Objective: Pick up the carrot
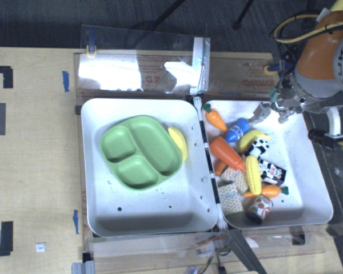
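Clutter fills the right bin [314, 153]: a corn cob [252, 174], a blue bottle [235, 131], a cow-patterned toy [259, 148] and a yellow banana [248, 138] crowd around the carrot [227, 153]. It lies near the bin's left wall, long axis running upper left to lower right. A smaller carrot [215, 118] sits above it. The gripper [272, 111] hovers at the bin's upper edge, empty; whether its jaws are parted I cannot tell. A green plate [140, 151] occupies the left bin [97, 198].

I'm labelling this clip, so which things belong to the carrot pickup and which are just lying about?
Job:
carrot
hand
right bin

Lying about:
green tray
left bin
corn
blue bottle
cow toy
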{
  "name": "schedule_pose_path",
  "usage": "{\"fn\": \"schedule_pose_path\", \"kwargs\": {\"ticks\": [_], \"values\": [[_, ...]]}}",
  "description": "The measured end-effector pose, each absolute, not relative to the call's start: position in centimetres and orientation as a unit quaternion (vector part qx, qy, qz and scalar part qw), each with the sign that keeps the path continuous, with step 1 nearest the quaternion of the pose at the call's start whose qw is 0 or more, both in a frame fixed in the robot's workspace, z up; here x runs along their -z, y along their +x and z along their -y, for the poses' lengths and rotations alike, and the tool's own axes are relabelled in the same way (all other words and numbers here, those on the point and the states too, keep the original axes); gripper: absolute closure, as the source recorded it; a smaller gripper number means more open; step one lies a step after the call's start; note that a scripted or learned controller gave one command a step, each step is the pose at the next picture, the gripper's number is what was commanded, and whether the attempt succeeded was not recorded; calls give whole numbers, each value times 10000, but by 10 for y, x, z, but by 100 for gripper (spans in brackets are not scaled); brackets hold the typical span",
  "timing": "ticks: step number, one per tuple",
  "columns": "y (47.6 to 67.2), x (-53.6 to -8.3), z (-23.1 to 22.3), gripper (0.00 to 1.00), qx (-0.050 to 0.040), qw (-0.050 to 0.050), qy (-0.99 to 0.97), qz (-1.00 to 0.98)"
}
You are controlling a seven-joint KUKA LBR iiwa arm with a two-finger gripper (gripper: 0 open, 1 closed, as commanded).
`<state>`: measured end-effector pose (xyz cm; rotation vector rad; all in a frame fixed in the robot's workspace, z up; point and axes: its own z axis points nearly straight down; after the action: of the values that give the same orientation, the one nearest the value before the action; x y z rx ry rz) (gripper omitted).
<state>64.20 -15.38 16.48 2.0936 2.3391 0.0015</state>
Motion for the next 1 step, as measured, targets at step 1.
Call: {"fn": "schedule_pose_path", "kwargs": {"ticks": [1], "values": [[638, -158, 102, 0, -1, -2, 6282, -7781]]}}
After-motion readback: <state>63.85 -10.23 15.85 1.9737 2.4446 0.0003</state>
